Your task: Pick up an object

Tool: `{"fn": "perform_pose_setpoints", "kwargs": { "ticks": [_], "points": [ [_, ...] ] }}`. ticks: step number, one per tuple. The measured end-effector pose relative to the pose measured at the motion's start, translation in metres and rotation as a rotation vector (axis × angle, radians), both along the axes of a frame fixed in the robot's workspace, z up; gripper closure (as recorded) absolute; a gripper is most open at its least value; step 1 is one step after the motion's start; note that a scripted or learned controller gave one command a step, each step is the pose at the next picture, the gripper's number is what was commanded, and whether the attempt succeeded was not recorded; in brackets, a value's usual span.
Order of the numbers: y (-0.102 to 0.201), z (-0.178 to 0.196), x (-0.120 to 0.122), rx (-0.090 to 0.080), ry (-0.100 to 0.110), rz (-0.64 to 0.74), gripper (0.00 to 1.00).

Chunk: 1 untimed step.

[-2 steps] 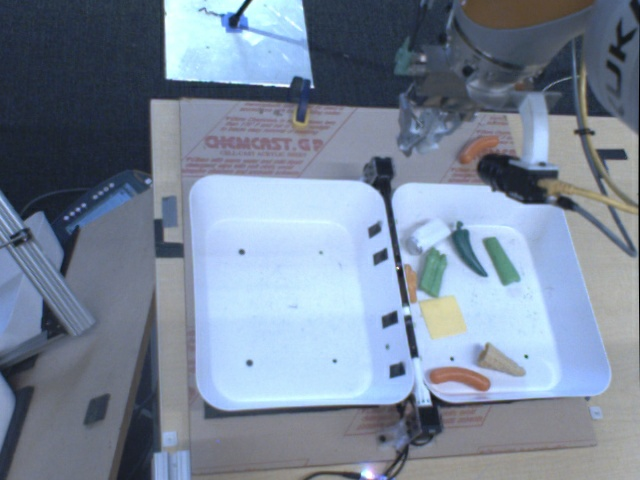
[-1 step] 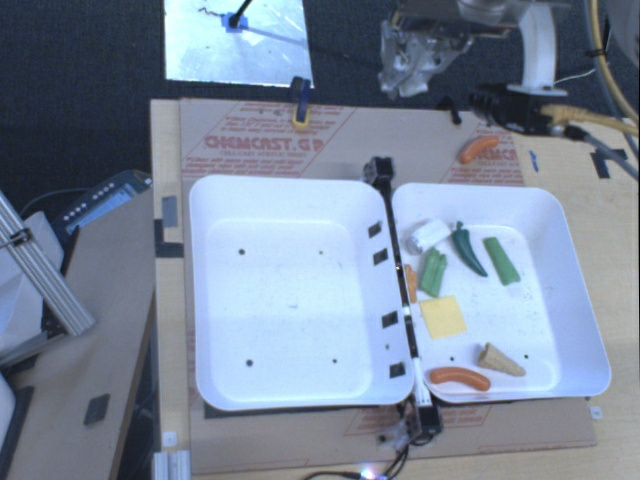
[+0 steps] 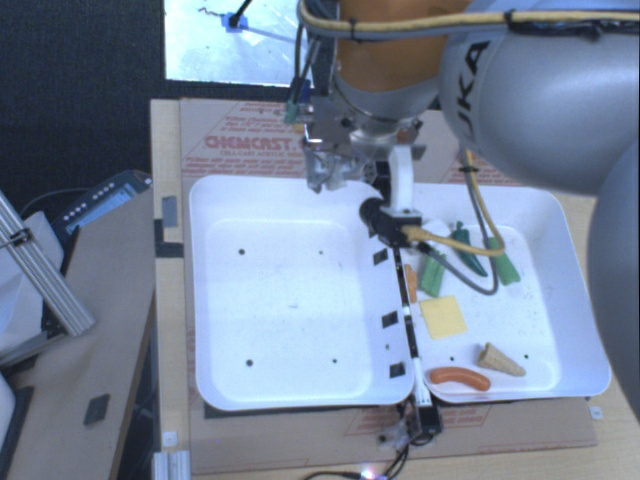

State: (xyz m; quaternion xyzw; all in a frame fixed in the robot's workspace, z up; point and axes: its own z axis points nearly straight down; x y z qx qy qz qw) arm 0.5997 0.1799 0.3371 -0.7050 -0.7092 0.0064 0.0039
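Hanging above the far rim of the left bin, close to the divider between the two bins, the gripper sits under the arm's orange band. I cannot tell from this angle whether it is open or closed, and I cannot make out any object in it.

Two shallow white bins stand side by side on a cardboard sheet printed in red. The left bin's floor shows four small dark dots.

All the loose objects lie in the right bin, seven by my count:
- Three are green. A pale green block lies near the divider. A darker green strip lies slantwise just beyond it. A short green piece lies further right.
- One thin orange sliver lies right beside the divider, just left of the pale green block.
- One flat yellow square lies just on the near side of the pale green block, tilted slightly out of line with the bin's walls.
- One tan wedge lies towards the near rim, with its narrow end pointing left.
- One orange sausage shape lies at the near left corner, roughly along the rim. It is smooth and rounded at both ends.

The yellow square, the wedge and the sausage shape lie apart from one another. The green pieces cluster together in the middle of the bin, well apart from the gripper.
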Motion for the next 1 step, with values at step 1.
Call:
{"fn": "perform_pose_setpoints", "kwargs": {
  "ticks": [1],
  "points": [
    [0.0104,0.0917,-0.0044,0.007,-0.024,0.000,1.00]
  ]
}}
